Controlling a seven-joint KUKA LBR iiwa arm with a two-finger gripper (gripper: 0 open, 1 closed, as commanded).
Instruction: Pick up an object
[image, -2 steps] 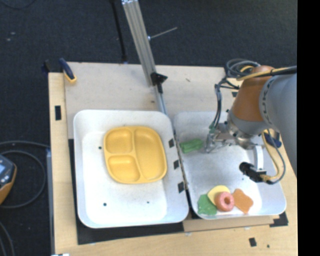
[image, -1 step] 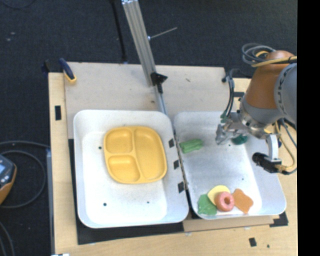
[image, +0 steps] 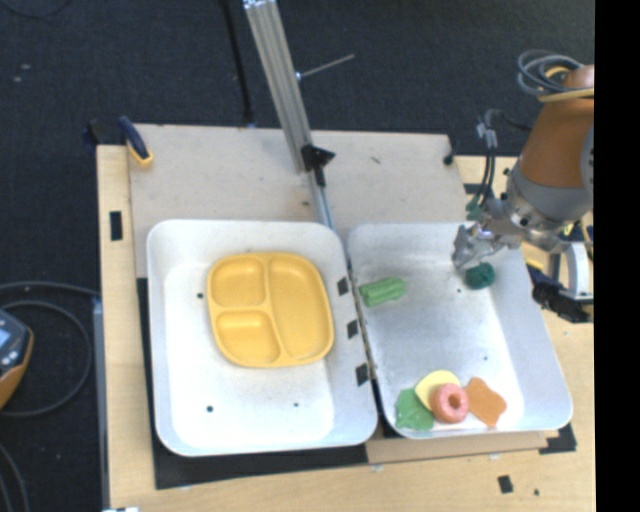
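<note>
Gripper (image: 474, 252): over the right bin's (image: 440, 315) far right part, at about 1 o'clock from the bin's middle. Fingers too small and blurred to separate; how far they stand open cannot be told, nor whether anything sits between them.

Dark green piece (image: 481, 275): at 5 o'clock from the gripper, just beside its tip, on the bin floor. Shape unclear; contact with the gripper cannot be told.

Arm (image: 555, 150): grey wrist with orange band, entering from 3 o'clock; its upper part is cut off at the view's edge.

Green cylinder (image: 382, 291): lying on its side at the bin's 9 o'clock wall, well apart from the gripper.

Cluster at the bin's 6 o'clock corner: pink ring (image: 451, 402) on a yellow piece (image: 437, 384), which it partly hides; green piece (image: 412, 411) touching at 8 o'clock; orange piece (image: 486, 401) touching at 3 o'clock.

Left bin (image: 180, 400): holds a yellow tray (image: 270, 308) with three compartments, near its middle.

Metal rail (image: 285, 90): slanting from 12 o'clock down to the gap between the bins.
</note>
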